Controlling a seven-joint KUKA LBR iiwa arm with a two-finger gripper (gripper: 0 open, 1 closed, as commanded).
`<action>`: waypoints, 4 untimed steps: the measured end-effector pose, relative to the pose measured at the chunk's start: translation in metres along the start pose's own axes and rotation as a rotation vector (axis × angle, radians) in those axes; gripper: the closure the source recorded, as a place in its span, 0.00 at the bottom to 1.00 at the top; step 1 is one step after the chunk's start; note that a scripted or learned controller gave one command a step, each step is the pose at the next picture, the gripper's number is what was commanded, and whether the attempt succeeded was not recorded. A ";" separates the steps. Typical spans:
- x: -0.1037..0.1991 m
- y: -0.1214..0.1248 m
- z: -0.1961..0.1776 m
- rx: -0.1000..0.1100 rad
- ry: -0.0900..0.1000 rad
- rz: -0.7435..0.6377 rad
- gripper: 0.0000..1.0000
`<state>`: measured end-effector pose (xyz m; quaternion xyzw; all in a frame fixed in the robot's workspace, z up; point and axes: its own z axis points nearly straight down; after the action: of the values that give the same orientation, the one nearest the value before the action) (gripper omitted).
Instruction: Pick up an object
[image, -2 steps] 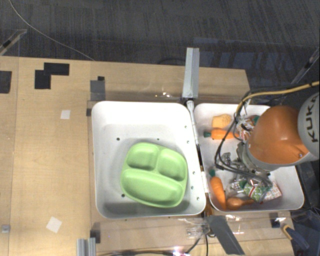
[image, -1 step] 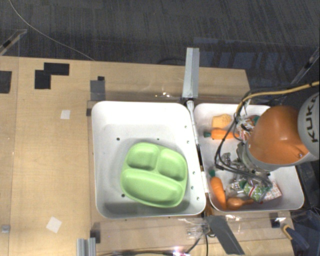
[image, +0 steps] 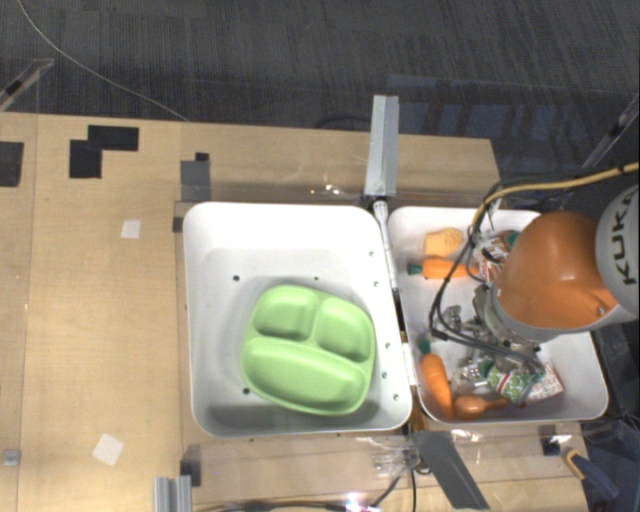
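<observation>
Gripper (image: 490, 362) low in right bin (image: 596, 385), under orange wrist; grip state can't tell. Carrot (image: 434, 380) just left of it, nr front wall: prob. light, stiff, smooth plastic; take across middle. Crinkly packet (image: 512, 384) beside: soft, slippery.

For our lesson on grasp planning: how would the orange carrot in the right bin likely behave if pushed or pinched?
The carrot looks rounded and tapered, so a sideways push would probably roll it. Its smooth, moulded look suggests a stiff, light toy that could slip from a pinch. It lies by the right bin wall, which may crowd approach.
</observation>
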<state>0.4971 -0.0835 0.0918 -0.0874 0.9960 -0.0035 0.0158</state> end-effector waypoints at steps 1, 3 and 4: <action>0.000 0.000 0.000 0.000 0.000 0.000 0.00; 0.000 0.000 0.000 0.000 0.001 0.000 0.00; 0.000 0.000 0.000 0.000 0.001 0.000 0.00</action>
<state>0.4969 -0.0835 0.0918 -0.0874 0.9960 -0.0034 0.0155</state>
